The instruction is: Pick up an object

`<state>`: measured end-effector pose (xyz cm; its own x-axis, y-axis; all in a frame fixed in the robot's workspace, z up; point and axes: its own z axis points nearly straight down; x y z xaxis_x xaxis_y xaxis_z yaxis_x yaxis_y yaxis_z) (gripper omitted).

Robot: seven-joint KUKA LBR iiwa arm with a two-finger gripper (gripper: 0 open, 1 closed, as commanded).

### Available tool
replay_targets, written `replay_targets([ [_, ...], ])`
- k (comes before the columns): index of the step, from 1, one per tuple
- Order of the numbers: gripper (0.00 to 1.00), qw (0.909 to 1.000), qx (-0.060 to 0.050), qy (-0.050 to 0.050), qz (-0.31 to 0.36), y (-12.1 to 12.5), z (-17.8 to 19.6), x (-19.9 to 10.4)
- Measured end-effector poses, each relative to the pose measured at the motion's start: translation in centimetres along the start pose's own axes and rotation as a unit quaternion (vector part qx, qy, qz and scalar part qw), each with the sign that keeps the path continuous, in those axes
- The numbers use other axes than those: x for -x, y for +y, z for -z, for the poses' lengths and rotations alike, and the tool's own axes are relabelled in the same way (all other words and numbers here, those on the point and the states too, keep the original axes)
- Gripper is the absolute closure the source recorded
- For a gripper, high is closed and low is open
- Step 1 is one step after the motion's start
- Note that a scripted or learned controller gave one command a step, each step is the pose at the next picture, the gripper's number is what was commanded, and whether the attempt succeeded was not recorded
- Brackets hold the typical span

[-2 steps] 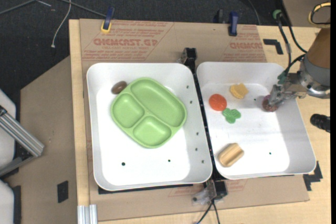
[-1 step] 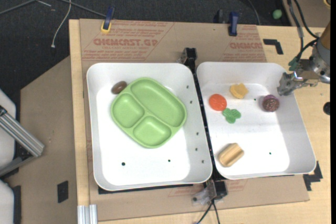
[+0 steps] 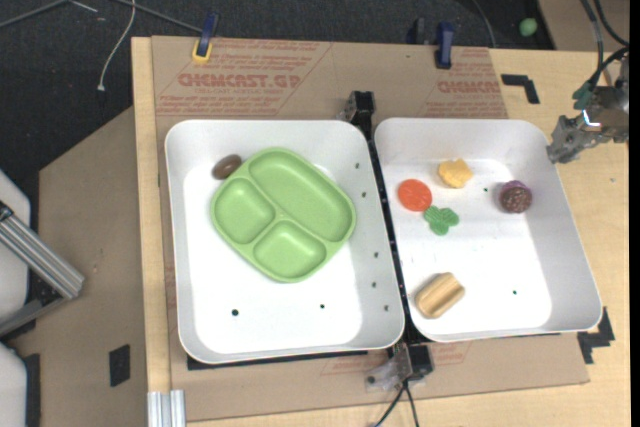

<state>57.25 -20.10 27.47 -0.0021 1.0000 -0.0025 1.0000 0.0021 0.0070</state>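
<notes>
Claw (image 3: 580, 127) hung at right white plastic bin's (image 3: 560, 315) far right rim, finger state unclear, nothing visibly held; nearest target, small round dark-purple toy fruit (image 3: 516, 197), sat just inside, probably light, rigid, slippery, best pinched across its middle.

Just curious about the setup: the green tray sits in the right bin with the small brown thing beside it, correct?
Not quite. The camera view shows the green tray in the left bin, not the right one. The small brown thing does lie beside it.
</notes>
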Motion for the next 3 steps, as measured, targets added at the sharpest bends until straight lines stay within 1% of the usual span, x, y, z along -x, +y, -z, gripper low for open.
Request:
replay_targets([
  [1,1.0,1.0,-0.005,0.002,0.001,-0.8,-1.1,-4.2],
  [2,1.0,1.0,-0.004,0.003,0.002,-0.8,-1.1,-10.0],
  [3,1.0,1.0,-0.004,0.002,0.001,-1.3,-1.0,-15.0],
])
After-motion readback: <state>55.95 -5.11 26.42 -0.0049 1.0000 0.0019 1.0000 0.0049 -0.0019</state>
